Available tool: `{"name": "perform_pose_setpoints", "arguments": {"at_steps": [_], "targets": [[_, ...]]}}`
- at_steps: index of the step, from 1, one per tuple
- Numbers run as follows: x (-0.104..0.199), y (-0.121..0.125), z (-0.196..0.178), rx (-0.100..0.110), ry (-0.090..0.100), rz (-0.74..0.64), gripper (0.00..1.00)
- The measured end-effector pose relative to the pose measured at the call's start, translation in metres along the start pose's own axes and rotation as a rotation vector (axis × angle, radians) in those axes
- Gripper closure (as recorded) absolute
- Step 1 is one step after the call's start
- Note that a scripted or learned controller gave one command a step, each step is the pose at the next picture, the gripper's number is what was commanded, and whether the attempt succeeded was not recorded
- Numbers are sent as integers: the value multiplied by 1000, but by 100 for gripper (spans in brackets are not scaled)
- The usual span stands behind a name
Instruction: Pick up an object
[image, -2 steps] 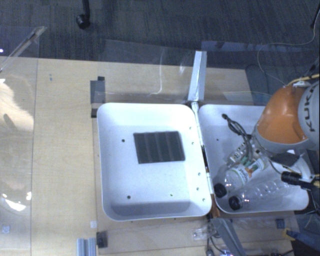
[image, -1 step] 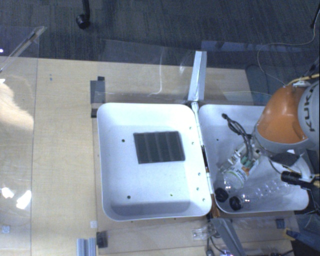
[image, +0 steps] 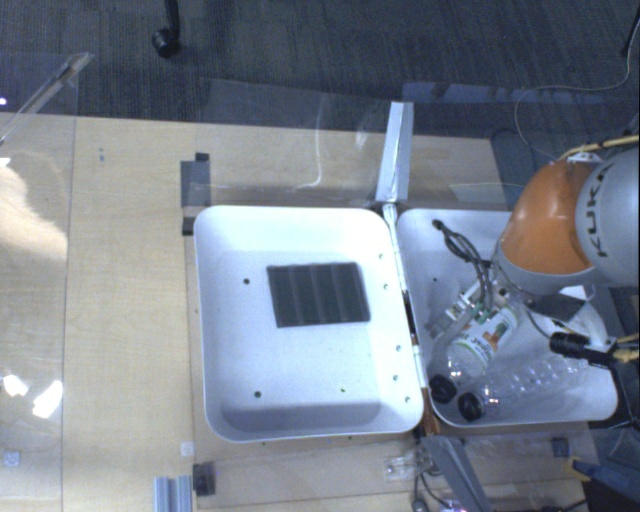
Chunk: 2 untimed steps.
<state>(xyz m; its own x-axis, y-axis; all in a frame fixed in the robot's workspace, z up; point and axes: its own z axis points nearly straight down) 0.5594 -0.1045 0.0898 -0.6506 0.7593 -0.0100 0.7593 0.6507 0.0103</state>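
Where gripper (image: 462, 312) hovers, bottle (image: 478, 345) lies diagonal

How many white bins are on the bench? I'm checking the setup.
2: the left bin, holding a dark ribbed pad, and the right bin, under the arm.

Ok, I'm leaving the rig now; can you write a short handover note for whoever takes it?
Gripper: low in the right bin, over a clear bottle; fingers too cluttered to read.
Things: the bottle lies in the right bin with two black caps near its front edge. The left bin holds a dark ridged pad.
Done: no grasp can be confirmed.
Left: grasp and lift an object.
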Motion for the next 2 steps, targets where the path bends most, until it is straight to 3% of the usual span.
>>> {"name": "perform_pose_setpoints", "arguments": {"at_steps": [1, 2], "targets": [[-2, 3, -14, -10, -9, 0, 100], [-67, -33, -89, 5, 2, 12, 100]]}}
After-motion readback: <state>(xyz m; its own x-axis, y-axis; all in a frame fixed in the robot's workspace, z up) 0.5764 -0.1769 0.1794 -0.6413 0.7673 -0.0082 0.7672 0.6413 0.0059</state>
